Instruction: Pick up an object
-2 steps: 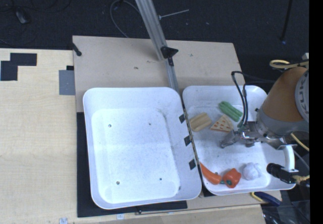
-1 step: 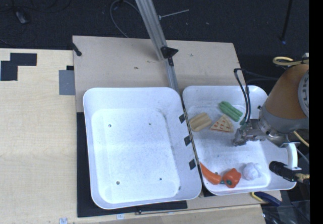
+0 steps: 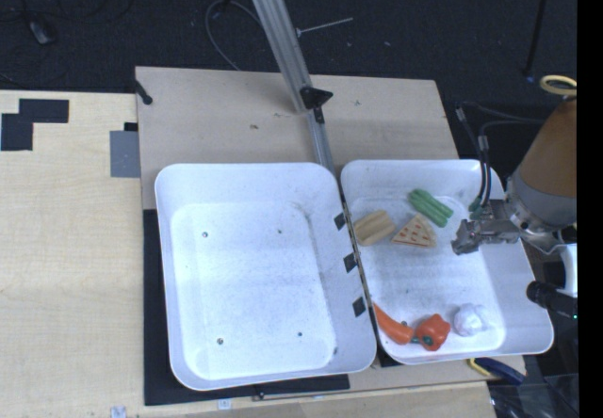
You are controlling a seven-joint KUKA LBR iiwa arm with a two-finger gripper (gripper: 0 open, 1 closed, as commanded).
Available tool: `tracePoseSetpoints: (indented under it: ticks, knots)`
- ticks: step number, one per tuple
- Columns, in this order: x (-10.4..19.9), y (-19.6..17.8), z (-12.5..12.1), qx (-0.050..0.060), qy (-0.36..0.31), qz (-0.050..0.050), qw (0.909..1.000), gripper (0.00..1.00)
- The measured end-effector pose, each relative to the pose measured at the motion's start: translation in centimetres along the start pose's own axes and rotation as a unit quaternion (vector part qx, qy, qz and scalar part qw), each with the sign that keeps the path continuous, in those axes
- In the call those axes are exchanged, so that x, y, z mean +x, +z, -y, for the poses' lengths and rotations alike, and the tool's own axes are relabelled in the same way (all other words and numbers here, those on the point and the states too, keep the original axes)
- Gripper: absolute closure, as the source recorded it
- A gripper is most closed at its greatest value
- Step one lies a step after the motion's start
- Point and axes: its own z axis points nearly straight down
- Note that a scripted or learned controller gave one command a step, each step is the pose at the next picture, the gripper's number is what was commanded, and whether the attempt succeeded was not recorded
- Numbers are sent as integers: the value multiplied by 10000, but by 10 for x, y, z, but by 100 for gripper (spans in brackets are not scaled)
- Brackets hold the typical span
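Observation:
The right bin (image 3: 499, 313) holds several small items: a green piece (image 3: 431, 206) near the back, a tan bread-like block (image 3: 373, 227), a triangular sandwich slice (image 3: 415, 233), an orange carrot (image 3: 391, 325), a red-orange pepper (image 3: 432, 331) and a white ball (image 3: 467, 319) at the front. My gripper (image 3: 468, 239) hangs low over the right side of this bin, just right of the sandwich slice and apart from it. Nothing shows between its fingers.
The left bin (image 3: 179, 218) lies beside the right one, joined by black clips (image 3: 350, 262). A slanted aluminium rail (image 3: 287, 44) rises behind the bins. The arm's orange band (image 3: 551, 148) is at the right edge, with cables around it.

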Motion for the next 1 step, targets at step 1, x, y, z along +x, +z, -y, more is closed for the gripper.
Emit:
tracePoseSetpoints:
  ticks: [1]
  knots:
    - [-1,-52,-1,4,0,-1,10000,100]
